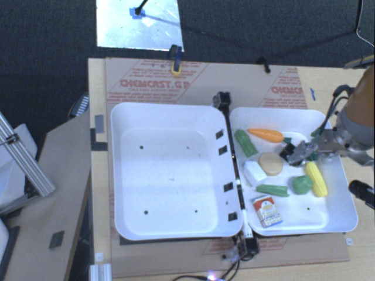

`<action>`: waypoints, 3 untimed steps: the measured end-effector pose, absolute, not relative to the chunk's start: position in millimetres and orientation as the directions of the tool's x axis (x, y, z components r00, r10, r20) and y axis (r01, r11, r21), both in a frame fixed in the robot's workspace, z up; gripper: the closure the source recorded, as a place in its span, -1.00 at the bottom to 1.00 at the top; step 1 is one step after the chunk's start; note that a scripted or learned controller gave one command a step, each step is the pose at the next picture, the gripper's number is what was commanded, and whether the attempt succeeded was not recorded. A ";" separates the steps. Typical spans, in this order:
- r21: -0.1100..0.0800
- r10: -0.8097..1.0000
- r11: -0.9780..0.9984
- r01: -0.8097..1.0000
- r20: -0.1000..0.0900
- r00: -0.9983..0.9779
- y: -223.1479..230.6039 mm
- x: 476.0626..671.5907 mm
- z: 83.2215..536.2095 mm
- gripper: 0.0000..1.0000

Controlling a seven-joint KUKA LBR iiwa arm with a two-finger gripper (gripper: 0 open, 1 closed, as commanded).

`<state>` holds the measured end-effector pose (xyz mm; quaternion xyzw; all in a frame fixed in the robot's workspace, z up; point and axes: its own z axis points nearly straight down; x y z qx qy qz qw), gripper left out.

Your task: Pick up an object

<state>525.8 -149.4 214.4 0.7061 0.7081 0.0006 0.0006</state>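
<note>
The grey arm's black two-finger gripper is hovering low over the right-hand shallow white plastic bin, just beside the round beige bun-shaped toy and the yellow plastic corn cob; whether it is spread or closed, I cannot tell. The reach-and-descend step is judged to be under way, with nothing visibly gripped. Next, it is needing to settle squarely over one piece, likely the bun, and close without nudging the orange plastic carrot nearby.

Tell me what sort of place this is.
Probably a robotics lab's grasping test bench: two white bins fixed side by side on a board, toy food such as a plastic carrot, and the gripper reaching in.
</note>
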 end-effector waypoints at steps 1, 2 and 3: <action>0.005 1.000 0.004 1.000 0.000 -0.004 -188.9 604.5 96.5 -1.00; 0.007 1.000 0.005 1.000 -0.001 -0.005 -189.8 605.3 106.4 1.00; -0.004 1.000 0.011 1.000 0.002 -0.011 -114.8 664.4 130.3 1.00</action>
